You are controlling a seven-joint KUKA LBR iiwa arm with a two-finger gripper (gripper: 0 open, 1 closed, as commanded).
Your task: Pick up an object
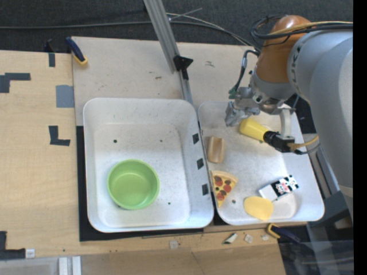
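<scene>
- Bench (132,67) — pale wood, with grey tape patches at its left; it bears the left bin (143,125) and the right bin (252,165) side by side.
- Gripper (234,114) sits over the right bin's far left corner; how far open it is cannot be told; no object is seen in its grasp.
- Yellow rounded object (251,128) lies just beside the gripper; tan block (215,149) lies near; pizza slice (222,187), yellow disc (258,208) and black-and-white piece (284,186) lie along the near side.
- Green bowl (133,183) — left bin, well apart.
</scene>
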